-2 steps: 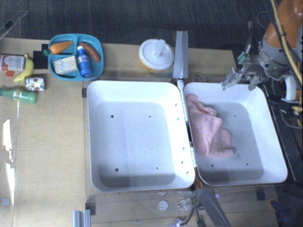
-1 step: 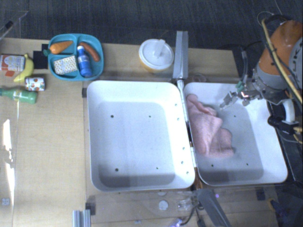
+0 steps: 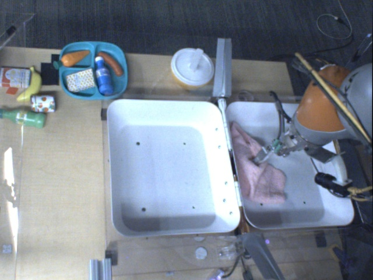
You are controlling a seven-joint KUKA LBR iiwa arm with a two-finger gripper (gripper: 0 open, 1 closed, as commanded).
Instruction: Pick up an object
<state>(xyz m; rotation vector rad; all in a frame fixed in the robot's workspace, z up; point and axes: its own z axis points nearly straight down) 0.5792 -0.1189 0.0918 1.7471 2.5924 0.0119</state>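
A crumpled pink cloth (image 3: 256, 169) lies along the left side of the right white bin (image 3: 303, 212). My gripper (image 3: 264, 154) reaches in from the right and sits low over the cloth's upper middle, touching it or nearly so. The arm's orange band (image 3: 317, 107) and grey wrist stand above the bin's right half. The cloth's folds and the gripper body hide how the gripper meets the cloth.
The left white bin (image 3: 169, 168) adjoins the right one. Behind the bins stand a yellow cup with a white lid (image 3: 192, 67) and a blue tray (image 3: 93, 69) of toy food. A banana (image 3: 30, 86), a small can (image 3: 42, 103) and a green bottle (image 3: 23, 118) lie far left.
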